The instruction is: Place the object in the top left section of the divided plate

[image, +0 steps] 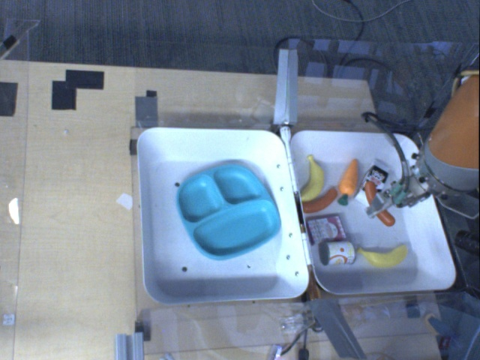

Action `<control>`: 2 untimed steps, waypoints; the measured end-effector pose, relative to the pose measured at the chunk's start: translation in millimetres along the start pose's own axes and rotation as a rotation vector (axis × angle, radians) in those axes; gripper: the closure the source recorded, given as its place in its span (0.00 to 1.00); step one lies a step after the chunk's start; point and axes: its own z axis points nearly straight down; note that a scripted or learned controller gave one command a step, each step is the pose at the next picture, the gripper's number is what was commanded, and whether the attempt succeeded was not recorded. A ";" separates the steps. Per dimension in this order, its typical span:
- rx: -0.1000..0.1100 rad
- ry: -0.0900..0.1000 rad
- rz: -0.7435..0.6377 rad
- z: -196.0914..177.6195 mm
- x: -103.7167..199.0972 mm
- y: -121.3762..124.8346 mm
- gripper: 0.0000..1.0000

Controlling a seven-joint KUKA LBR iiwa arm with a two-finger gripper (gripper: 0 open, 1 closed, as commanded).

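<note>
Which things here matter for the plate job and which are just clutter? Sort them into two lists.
For the job:
- blue divided plate in the left bin
- hand, low over the right bin
- small orange-red item right at the hand, likely the object; a grasp cannot be confirmed

Lying about, all in the right bin:
- two bananas
- carrot
- sausage
- small can
- pink packet

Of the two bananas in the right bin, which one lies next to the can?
The lower banana, along the bin's near side, just right of the can. The other banana lies higher, by the left wall.
</note>
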 end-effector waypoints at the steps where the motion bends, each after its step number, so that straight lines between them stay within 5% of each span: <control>1: 0.003 0.002 -0.124 37.1 76.2 21.2 1.00; 2: 0.002 0.003 -0.161 40.9 110.6 77.9 1.00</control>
